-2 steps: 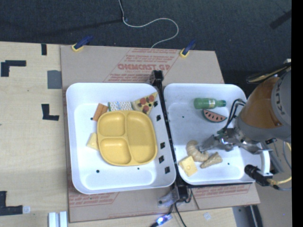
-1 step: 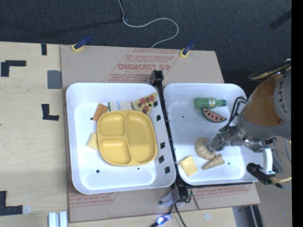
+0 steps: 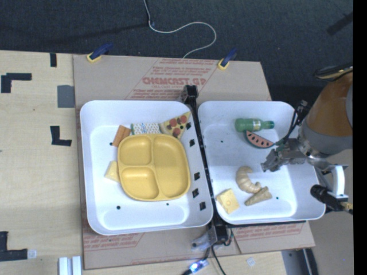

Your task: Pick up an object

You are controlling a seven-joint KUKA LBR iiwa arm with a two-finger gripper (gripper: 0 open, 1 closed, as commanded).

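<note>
Right bin (image 3: 287, 208) | pale curved croissant (image 3: 248, 178), tan tips | hand (image 3: 274, 161) beside it, grip unclear

Brown cardboard sheet (image 3: 172, 79) under both bins, blue-and-yellow clamps (image 3: 100, 52) at its far edge, white cable (image 3: 189, 30) beyond.

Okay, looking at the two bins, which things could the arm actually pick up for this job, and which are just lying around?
For the job, right bin, near the hand:
green bottle
watermelon slice
croissant
cheese wedge
tan piece

Lying about, or farther off:
yellow plate and food pieces around it, left bin
white cable
two clamps on the cardboard
</note>
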